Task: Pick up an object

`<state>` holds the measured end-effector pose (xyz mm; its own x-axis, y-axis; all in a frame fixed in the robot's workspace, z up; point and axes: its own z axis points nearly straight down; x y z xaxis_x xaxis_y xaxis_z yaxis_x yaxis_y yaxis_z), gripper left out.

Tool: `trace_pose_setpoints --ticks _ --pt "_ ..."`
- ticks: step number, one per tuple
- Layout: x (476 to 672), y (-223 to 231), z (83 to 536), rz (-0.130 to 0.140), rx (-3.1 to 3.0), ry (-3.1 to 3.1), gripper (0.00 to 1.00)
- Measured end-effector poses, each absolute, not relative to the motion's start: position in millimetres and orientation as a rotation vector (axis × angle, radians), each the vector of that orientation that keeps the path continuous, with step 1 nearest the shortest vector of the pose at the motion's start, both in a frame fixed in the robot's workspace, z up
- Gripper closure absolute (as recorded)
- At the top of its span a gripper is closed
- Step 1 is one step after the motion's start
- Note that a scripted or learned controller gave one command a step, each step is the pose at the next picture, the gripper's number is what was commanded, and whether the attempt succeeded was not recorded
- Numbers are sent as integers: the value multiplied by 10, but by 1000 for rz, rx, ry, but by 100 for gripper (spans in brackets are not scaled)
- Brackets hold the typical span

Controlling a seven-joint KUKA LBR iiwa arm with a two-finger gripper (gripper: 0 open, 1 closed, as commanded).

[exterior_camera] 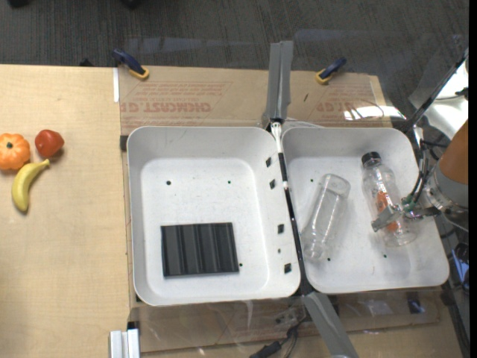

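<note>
Two clear plastic bottles lie in the right bin (350,278). One bottle (325,215) rests tilted near the bin's middle. The other bottle (378,189) has a black cap at its far end and an orange mark inside, and lies along the right side. My gripper (402,212) is down at that bottle's near end, touching or overlapping it, with the arm (455,170) coming in over the bin's right wall. A black ribbed rectangular block (200,249) lies flat in the left bin (149,162), near its front.
A centre divider (282,162) separates the two bins. Cardboard (194,99) held by two clamps lies behind them. On the wooden table at the far left sit an orange (11,152), a red fruit (49,142) and a banana (26,185).
</note>
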<state>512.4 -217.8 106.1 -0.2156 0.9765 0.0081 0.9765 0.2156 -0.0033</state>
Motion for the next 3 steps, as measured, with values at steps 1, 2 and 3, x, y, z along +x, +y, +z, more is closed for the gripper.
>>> trace_pose_setpoints --ticks 1,2,3 --pt "5843 -1720 1593 44 -2037 -2350 100" --pt "6383 -1280 1634 6 -2029 -2393 100" --pt "6383 -1281 1633 7 -2029 -2394 0"
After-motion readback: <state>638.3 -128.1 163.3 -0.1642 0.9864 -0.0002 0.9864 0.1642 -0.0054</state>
